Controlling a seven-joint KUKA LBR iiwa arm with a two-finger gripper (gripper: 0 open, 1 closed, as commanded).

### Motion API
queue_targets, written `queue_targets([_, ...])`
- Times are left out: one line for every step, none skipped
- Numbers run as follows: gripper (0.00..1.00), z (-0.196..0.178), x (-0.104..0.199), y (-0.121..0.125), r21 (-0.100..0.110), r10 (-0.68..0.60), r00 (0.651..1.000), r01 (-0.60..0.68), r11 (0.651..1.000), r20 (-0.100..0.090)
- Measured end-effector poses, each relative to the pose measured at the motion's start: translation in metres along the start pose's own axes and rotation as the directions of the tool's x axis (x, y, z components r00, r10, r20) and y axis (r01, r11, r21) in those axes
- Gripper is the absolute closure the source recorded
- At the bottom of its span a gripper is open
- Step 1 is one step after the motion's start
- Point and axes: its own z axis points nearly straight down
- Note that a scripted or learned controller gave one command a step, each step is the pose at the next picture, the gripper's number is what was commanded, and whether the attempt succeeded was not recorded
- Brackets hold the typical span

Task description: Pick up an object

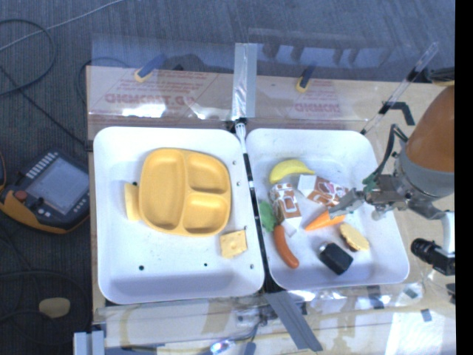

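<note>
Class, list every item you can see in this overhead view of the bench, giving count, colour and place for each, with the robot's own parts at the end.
Bins: two, white, side by side on bench.
Divided tray: one, yellow, left bin centre.
Cheese-like wedge: one, pale yellow, left bin, lower right.
Banana: one, yellow, right bin, top.
Carrot: one, orange, right bin centre.
Hot dog: one, red-orange, right bin, lower left.
Black block: one, right bin, bottom.
Cartons: two, brown-white, right bin.
Handheld pendant: one, orange and grey, floor left.
Arm: one, grey, orange band, right.
Gripper: one, over carrot.

Right white bin [384,268] holds a banana [290,170], carrot [324,220], hot dog [287,247], black block [336,258] and snack packets [285,200].
</note>
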Motion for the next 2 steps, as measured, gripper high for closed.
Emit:
queue_targets([0.00, 0.0922, 0.0451, 0.0321, -0.038, -0.109, 0.994, 0.109, 0.993, 0.009])
queue_targets([1.00, 0.0853, 0.0465, 0.0299, -0.027, -0.111, 0.994, 0.111, 0.994, 0.002])
